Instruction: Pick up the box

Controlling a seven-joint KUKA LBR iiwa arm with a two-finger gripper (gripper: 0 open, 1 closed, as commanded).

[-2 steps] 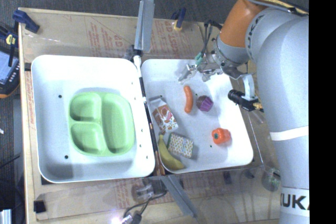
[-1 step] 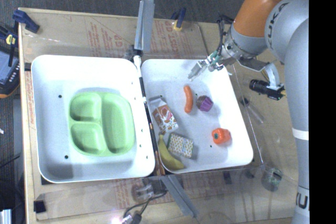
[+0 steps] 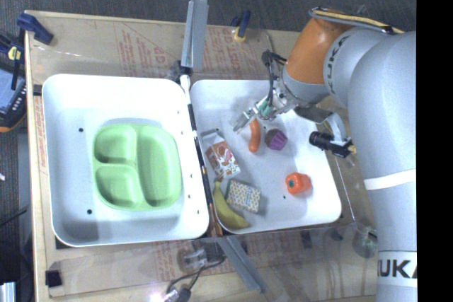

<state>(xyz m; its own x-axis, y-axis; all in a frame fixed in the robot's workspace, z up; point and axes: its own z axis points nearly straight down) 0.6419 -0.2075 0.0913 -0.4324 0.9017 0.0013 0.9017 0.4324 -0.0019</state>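
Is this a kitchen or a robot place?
Probably a robot lab or test bench, not a kitchen. A big grey robot arm reaches over two white bins on a plywood bench, and the food looks like toys, such as the banana.

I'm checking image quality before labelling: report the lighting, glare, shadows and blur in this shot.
Camera view: even overhead light; the white bins look bright, nearly washed out, with soft shadows along their inner walls; a small glare spot sits on the bench edge at the bottom; the gripper and small items like the box look slightly soft.
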